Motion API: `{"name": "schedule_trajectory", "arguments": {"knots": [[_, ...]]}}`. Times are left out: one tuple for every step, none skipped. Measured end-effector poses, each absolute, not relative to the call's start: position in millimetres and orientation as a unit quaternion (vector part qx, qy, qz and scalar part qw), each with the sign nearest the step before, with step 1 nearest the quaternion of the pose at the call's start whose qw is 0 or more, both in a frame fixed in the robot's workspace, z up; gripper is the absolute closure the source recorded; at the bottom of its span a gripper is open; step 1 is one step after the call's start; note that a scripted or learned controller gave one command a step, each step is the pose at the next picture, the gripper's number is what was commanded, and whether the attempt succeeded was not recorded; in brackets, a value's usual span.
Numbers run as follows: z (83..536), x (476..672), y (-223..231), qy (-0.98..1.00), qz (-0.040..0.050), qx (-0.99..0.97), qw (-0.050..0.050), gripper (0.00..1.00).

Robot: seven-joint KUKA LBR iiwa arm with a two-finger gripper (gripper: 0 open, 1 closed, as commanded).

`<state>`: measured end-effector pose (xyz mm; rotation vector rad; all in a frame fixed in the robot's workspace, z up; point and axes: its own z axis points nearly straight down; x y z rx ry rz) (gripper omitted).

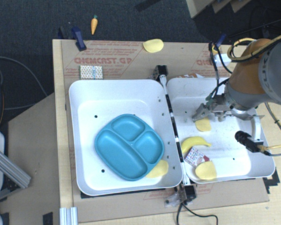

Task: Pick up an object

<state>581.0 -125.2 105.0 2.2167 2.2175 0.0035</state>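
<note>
A: Gripper [207,112], one, over the right bin [234,165], upper-left part. I read its fingers as spread, nothing between them.

B: Item nearest it?

A: Small yellow piece [203,124], lying on the bin floor just below the fingertips in the camera view, slightly toward the divider between the bins. Near, apart as far as I can tell; contact not confirmed from this slant.

B: Its lie?

A: Roundish, a little wider than tall; no strong long axis. I judge finger alignment matters little here.

B: Other stock in that bin?

A: Banana [195,142], curved, long axis roughly across the frame, further toward the near edge. Red-and-white packet [194,157] below it, touching or just beside a yellow round piece [205,171] at the near-left corner.

B: Left bin [84,107]?

A: Blue divided plate [128,146], with a pale yellow slice [158,169] at its lower-right rim. Well apart from my gripper.

B: Verdict?

A: Target is the small yellow piece; my next move, I judge, is a short drop toward the near edge.
</note>
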Motion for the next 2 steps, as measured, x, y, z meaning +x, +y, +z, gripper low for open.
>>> {"name": "schedule_trajectory", "arguments": {"knots": [[84,562.4,-104,0.707,-0.0007,0.707,-0.001,0.00],[95,563.4,-104,0.707,0.0003,0.707,0.000,1.00]]}}
